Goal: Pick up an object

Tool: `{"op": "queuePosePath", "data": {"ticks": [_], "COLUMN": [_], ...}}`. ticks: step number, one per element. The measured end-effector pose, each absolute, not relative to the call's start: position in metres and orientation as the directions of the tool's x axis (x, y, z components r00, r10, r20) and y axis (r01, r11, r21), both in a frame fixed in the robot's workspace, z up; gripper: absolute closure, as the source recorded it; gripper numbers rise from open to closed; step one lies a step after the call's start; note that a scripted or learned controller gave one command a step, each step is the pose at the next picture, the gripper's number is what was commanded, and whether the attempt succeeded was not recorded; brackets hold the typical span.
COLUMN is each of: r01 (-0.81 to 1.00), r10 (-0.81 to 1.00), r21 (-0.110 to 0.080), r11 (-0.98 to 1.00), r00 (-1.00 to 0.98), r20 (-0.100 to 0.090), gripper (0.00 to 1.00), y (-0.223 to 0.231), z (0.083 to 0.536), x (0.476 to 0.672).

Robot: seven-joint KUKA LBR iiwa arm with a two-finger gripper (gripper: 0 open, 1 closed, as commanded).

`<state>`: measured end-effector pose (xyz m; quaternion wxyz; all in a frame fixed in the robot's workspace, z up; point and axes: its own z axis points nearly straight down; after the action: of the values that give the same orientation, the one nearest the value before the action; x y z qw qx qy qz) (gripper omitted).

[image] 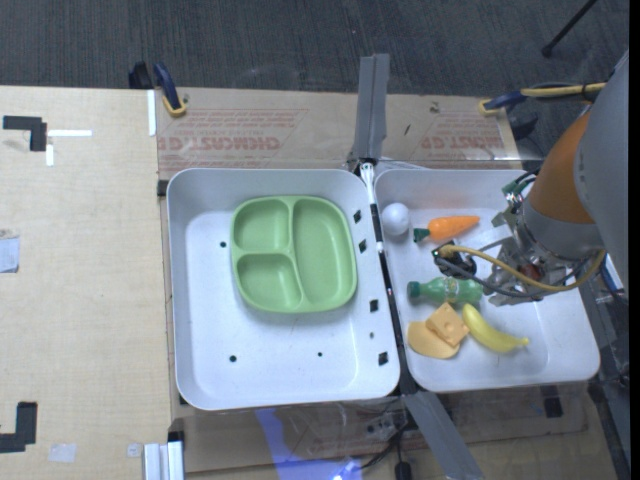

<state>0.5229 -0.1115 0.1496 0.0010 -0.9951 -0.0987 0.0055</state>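
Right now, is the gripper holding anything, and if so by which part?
Cannot tell. The gripper is low in the right bin, at one end of the green bottle, but the view does not show a hold.

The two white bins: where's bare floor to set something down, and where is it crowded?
Left bin: a wide bare strip between the green plate and the near wall. Right bin: crowded with ball, carrot, green bottle, yellow wedge, banana and the arm; only its near corner past the banana is bare.

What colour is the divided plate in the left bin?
The divided plate is light green; the camera view shows it best.
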Motion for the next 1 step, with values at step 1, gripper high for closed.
{"op": "queuePosePath", "data": {"ticks": [1], "r01": [0.201], "r10": [0.201], "r21": [-0.001], "r11": [-0.98], "r00": [0.98], "r20": [-0.009], "gripper": [1.0], "y": [-0.0723], "z": [0.1875], "x": [0.5212]}}
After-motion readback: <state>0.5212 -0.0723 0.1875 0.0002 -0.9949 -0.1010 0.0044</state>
